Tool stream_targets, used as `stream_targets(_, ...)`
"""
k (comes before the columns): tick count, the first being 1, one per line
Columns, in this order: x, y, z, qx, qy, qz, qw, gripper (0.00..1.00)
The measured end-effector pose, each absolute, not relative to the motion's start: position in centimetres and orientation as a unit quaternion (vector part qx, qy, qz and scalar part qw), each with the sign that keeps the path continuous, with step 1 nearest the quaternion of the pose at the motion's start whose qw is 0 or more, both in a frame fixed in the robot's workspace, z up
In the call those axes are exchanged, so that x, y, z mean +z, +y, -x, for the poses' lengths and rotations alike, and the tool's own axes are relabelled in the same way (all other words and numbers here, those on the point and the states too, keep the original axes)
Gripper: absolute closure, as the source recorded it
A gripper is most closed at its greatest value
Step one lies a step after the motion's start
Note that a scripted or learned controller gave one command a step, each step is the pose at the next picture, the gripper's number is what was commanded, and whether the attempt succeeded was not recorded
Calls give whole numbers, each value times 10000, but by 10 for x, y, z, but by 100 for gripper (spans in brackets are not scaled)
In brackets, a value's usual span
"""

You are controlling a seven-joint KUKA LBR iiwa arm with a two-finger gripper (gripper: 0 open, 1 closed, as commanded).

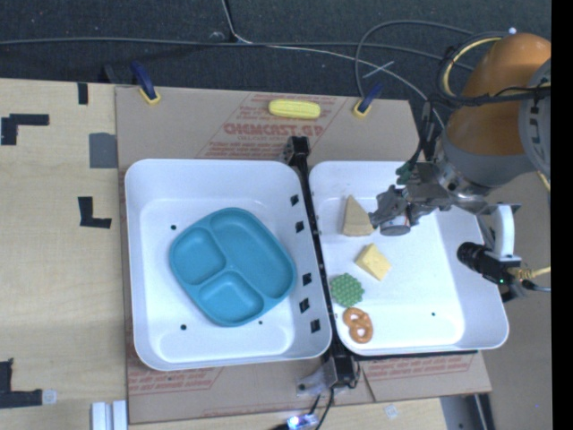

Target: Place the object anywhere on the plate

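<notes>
The tool [394, 215] hovers over the right bin [466, 330], its grip state impossible to tell, just beside a tan cheese-like wedge [355, 217]. The wedge looks light, rigid, likely slick; flat faces suit gripping. The blue plate [231, 265] waits across the divider.

Even, fairly bright light is falling from overhead, washing the two white bins [143, 267] nearly flat. Soft, short shadows are sitting under the blue plate [231, 265] near the left bin's middle. The whole frame is looking slightly soft and grainy.
</notes>
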State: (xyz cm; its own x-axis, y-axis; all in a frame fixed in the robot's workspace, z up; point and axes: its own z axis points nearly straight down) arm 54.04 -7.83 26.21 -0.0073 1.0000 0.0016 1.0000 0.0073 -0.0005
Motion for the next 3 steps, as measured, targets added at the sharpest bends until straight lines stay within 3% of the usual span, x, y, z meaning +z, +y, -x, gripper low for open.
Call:
stream_targets(1, 255, -27, -565, 2, -7094, 7048, 8, 100)
stream_targets(3, 224, 73, -587, 9, -7092, 7050, 9, 100)
